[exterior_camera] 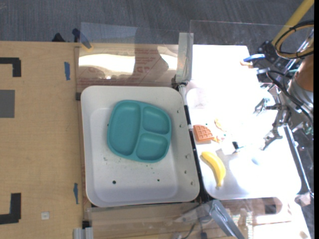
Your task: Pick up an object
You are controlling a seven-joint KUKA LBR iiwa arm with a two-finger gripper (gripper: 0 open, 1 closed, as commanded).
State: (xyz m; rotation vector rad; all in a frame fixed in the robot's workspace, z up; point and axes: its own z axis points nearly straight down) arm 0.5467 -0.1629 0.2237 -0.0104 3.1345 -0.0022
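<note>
A yellow banana (215, 167) lies near the front left of the right bin (234, 73). A small orange waffle piece (203, 133) rests beside that bin's left wall, with a small yellow scrap (219, 125) just to its right. My gripper (267, 122) hovers over the right side of the same bin, well to the right of the banana and the waffle. Its two thin fingers (260, 105) stand spread apart, open, with nothing between them.
The left bin (94, 178) holds a teal divided plate (139, 130). A tiny dark item (235, 145) lies in the right bin between the banana and my gripper. Cables and the arm crowd the right edge. A cardboard-coloured bench (35, 133) lies to the left.
</note>
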